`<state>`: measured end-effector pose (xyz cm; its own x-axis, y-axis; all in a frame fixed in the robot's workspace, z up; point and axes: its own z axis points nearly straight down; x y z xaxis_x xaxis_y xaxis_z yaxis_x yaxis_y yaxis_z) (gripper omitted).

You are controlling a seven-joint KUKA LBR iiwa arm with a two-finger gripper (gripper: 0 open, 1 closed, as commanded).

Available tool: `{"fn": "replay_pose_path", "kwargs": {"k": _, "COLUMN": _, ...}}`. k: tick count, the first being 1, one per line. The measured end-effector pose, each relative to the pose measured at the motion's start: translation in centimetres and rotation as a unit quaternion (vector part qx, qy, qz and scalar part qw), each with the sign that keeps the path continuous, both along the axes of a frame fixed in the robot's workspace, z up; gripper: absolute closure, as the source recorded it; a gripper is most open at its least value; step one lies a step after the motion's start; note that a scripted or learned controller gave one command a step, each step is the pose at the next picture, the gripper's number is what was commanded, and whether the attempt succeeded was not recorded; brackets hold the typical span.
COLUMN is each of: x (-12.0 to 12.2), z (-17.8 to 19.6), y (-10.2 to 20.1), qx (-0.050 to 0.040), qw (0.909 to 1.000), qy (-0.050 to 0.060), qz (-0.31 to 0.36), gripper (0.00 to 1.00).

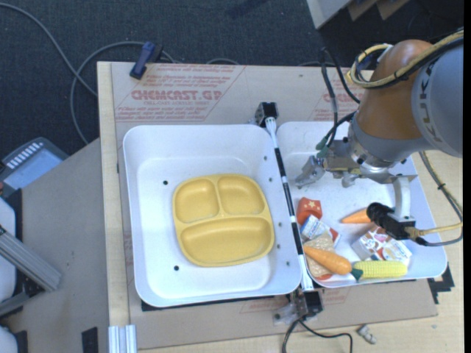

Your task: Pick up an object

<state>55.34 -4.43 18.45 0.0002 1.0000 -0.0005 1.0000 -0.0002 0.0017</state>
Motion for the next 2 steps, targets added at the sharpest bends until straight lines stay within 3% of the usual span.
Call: {"fn": "replay_pose_path", "kwargs": {"k": 2, "x": -0.1, "z": -0.01, "y": 0.32, "qx": 0.0002, "qw": 1.0, "qy": 0.0, "qz": 0.0, "gripper": 0.0}}
